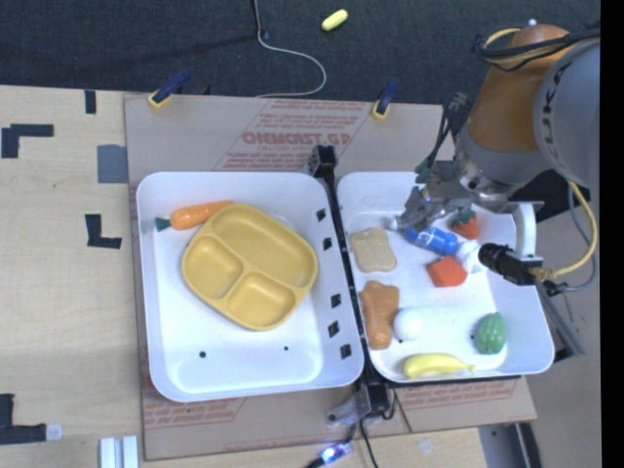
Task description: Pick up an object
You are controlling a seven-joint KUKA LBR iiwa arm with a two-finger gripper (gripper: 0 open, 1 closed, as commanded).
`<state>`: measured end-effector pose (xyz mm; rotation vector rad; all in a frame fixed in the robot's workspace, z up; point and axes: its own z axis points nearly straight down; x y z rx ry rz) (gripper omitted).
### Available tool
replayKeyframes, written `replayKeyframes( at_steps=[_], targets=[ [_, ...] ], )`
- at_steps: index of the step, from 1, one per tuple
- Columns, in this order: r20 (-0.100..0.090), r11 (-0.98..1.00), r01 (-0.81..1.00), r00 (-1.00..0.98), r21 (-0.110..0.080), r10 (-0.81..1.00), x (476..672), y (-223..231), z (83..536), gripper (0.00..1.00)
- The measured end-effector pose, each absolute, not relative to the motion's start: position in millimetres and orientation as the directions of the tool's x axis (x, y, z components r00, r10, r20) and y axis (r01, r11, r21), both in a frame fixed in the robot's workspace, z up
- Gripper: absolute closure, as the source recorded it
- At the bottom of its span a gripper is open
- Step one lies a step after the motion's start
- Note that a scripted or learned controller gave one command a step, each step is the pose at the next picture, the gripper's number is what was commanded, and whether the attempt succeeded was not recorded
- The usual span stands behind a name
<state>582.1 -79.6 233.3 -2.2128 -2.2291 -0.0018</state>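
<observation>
You had the gripper (421, 213) low over the blue bottle (430, 237) near the right bin's (526, 364) far edge, grip state indeterminable; crowding red block (448, 272) risked a deflected, failed pick.

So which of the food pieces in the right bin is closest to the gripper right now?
The blue bottle-shaped piece, lying on its side directly beneath the gripper. The red block, tan slice and white ball all lie farther toward the front.

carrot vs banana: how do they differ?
The carrot is orange with a green tip; the banana is yellow. The carrot lies in the left bin against the yellow tray; the banana lies at the right bin's front edge. Both are long toy foods, lying flat.
</observation>
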Motion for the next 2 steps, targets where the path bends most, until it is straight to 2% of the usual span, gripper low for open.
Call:
replayKeyframes(
  at_steps=[1,2],
  targets=[
    [0.001,0.006,1.0,-0.006,-0.002,1.0,607.0,-34,216,1.0],
    [0.001,0.005,1.0,-0.005,0.001,1.0,629.1,1,230,1.0]
  ],
)
